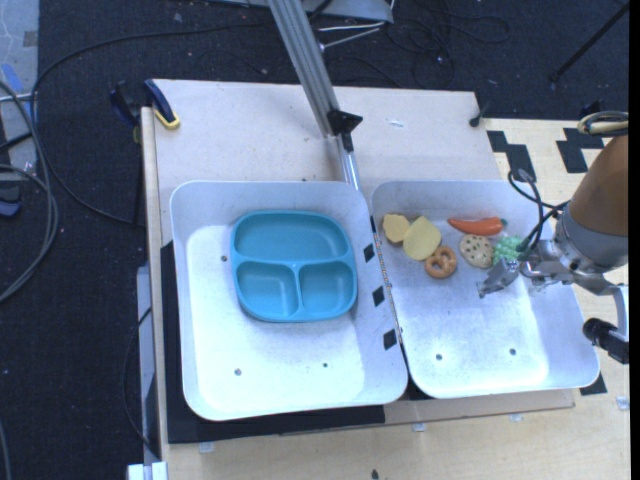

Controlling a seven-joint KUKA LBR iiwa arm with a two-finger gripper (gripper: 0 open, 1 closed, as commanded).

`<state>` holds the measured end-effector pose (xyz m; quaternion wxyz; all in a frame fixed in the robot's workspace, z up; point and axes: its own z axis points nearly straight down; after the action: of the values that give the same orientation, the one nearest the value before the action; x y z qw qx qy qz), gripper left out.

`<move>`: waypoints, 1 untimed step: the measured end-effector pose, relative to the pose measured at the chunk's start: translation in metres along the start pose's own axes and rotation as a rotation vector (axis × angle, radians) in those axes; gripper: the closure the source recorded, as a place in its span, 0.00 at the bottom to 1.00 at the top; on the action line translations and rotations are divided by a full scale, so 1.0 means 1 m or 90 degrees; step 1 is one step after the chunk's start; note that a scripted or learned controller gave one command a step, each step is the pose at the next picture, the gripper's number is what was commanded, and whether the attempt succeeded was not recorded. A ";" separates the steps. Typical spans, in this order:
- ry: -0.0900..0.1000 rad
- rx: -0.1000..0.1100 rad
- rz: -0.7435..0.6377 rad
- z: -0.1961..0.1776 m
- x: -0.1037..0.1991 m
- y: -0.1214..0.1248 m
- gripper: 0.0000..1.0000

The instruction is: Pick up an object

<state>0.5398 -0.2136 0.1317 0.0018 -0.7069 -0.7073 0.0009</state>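
Grey arm (600, 208) low, tool (497, 282) pointing left

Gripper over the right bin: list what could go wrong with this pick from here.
1. The toy foods are packed close: the cracker, pretzel, green piece and carrot nearly touch, so the gripper may nudge or pinch two at once.
2. The gripper sits just beside the cluster, so it could close on nothing.
3. The cluster lies near the right bin's far wall, leaving little clearance.
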 end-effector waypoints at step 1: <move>-0.002 -0.003 0.000 -0.013 -0.001 0.001 1.00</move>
<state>0.5409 -0.2145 0.1447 -0.0010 -0.7068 -0.7074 0.0000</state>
